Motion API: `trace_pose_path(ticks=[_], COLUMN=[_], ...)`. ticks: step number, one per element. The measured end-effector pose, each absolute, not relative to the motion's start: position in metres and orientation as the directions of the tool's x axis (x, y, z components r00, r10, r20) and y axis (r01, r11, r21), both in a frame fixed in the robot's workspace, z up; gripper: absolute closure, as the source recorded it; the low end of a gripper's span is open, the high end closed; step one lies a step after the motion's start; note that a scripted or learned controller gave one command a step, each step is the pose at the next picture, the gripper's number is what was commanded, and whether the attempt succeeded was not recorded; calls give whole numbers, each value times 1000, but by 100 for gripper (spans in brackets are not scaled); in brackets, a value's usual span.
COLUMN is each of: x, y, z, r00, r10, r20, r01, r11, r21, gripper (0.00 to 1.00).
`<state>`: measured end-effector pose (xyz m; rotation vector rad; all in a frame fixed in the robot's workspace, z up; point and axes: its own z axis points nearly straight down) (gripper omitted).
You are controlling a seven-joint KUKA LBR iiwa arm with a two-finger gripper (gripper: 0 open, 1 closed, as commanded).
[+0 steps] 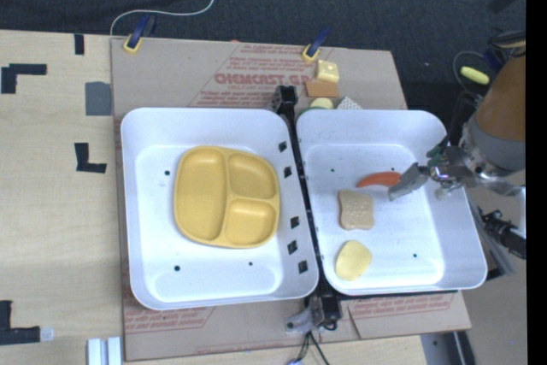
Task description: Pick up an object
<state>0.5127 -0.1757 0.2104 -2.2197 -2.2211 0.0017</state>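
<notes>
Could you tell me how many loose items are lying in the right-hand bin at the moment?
3: an orange piece by the gripper, a bread slice mid-bin, a yellow piece nearest the front. The arm may hide more.

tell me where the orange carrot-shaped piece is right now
The orange carrot-shaped piece lies in the right white bin, just above the tan bread slice.

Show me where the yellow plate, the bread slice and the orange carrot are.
yellow plate (226, 195): camera view, centre dividers.
bread slice (356, 210): camera view, top face.
orange carrot (377, 180): camera view, middle of body.
</notes>
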Motion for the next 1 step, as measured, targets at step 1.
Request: trace_pose_path(ticks=[1], x=[536], y=[-94], z=[87], r00=[-7], r10=[1000], r20=[-3], r01=[1000], r11=[7], r21=[2], gripper=[0])
